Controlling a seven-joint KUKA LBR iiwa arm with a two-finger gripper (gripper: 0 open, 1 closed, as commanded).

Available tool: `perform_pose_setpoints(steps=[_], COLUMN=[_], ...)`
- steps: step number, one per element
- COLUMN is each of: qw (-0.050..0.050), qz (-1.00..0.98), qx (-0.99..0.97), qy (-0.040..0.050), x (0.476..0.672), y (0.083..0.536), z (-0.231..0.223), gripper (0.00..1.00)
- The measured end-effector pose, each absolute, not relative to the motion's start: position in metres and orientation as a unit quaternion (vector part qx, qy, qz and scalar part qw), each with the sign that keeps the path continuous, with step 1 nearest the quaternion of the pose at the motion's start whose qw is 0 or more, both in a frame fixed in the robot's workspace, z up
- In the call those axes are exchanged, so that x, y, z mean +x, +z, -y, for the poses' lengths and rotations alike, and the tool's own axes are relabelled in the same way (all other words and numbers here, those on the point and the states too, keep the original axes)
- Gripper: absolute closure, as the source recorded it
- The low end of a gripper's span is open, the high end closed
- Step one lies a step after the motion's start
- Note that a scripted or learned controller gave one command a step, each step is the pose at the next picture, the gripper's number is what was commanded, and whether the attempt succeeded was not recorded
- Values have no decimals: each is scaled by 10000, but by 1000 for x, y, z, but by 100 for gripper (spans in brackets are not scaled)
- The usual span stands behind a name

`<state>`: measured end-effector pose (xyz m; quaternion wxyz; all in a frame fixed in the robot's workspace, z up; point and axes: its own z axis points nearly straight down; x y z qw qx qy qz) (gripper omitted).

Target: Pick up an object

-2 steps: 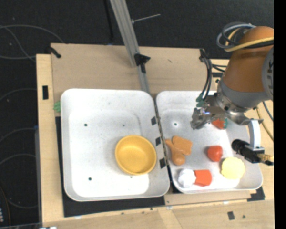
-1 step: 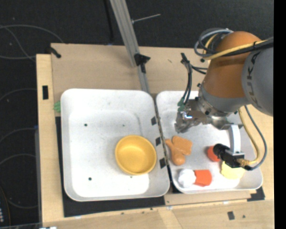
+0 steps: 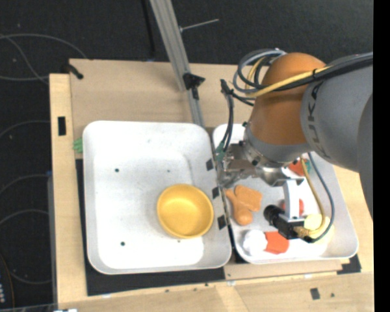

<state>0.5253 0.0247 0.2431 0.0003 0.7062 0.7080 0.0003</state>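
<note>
Arm (image 3: 331,109) reaches in from 3 o'clock and hangs over the right bin (image 3: 338,236), covering most of its 12 o'clock half. Gripper (image 3: 232,171) is low at the bin's 9 o'clock wall, close to the divider between the two bins. Wrist hardware blocks the line of sight, so I cannot tell whether it is wide or narrow. Nothing visibly held.

Contents, right bin:
- tan object (image 3: 242,202), rounded and lumpy, at roughly 8 o'clock, just beside the gripper on its 5 o'clock side. Contact not confirmable.
- white piece (image 3: 253,240) at 7 o'clock.
- orange-red piece (image 3: 276,242) at 6 o'clock, touching or nearly touching the white piece.

Left bin (image 3: 130,174): one yellow bowl (image 3: 184,210), upright, toward 5 o'clock, apart from the gripper.

Step, judged: approach or descent onto a target, no grasp secured. The tan object is the likeliest target because it is closest.

Next move calls for: centring over the tan object, shifting slightly toward 5 o'clock, keeping off the bin wall, closing squarely, then lifting straight up. Risk: the rounded shape may slip out sideways.
</note>
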Motion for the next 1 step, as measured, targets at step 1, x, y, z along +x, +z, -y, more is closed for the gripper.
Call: perform_pose_setpoints(steps=[1], qw=[1], qz=[-7083], qx=[7059], qy=[8], x=[517], y=[249], z=[-82], gripper=[100])
